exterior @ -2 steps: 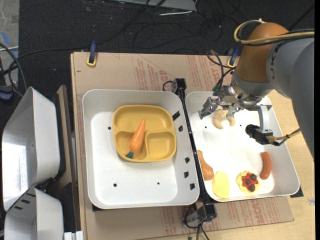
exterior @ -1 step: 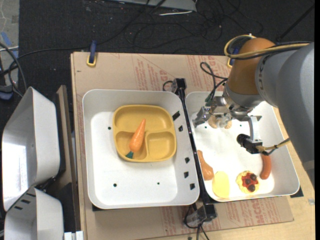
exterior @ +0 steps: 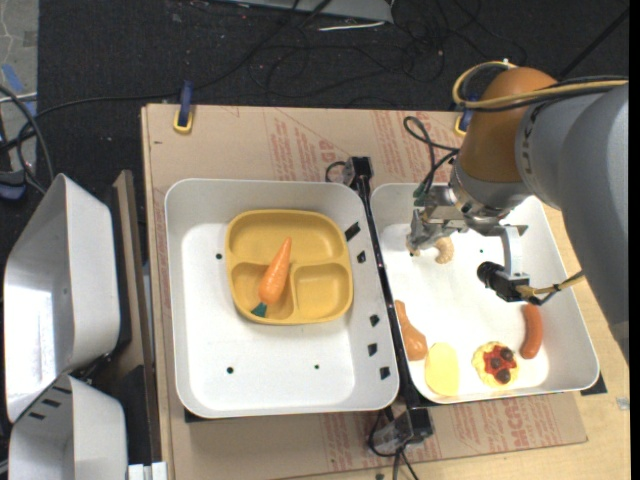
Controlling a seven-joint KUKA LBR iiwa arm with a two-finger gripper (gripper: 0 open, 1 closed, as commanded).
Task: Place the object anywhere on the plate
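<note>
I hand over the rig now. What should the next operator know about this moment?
Pincer: low in the right bin, at its upper left, beside a small pale item; a grasp cannot be judged.
Plate: yellow, in the left bin, with a carrot lying across its divider.
Right bin also holds a chicken leg, sausage, yellow piece and small pizza.
Done: carrot on plate. Left: unclear which object is meant next.

We see a carrot (exterior: pixel 275 271) lying on the yellow divided plate (exterior: pixel 300 230); our gripper (exterior: pixel 427 236) hangs over the right bin (exterior: pixel 573 348).
</note>
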